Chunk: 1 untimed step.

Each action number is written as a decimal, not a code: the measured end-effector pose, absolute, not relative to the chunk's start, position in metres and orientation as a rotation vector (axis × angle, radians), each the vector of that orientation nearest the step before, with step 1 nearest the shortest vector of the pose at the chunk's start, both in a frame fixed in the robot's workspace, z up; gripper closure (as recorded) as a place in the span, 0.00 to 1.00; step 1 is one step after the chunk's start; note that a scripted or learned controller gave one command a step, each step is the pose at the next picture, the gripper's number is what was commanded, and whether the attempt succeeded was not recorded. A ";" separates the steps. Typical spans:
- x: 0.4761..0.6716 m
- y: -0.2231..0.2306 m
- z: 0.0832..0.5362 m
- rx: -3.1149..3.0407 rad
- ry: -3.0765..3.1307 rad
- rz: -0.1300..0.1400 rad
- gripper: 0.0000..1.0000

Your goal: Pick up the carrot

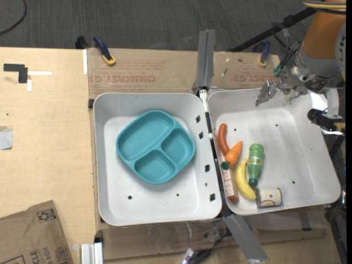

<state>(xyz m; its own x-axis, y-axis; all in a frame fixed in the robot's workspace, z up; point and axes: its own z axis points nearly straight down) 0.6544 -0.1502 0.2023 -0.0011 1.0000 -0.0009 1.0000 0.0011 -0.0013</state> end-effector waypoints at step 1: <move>0.662 -0.097 0.101 -1.463 -2.789 -0.004 0.00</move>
<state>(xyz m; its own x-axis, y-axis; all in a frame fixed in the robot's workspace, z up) 0.6620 -0.0973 0.1012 -0.5682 0.8229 -0.0061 0.8229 0.5682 0.0058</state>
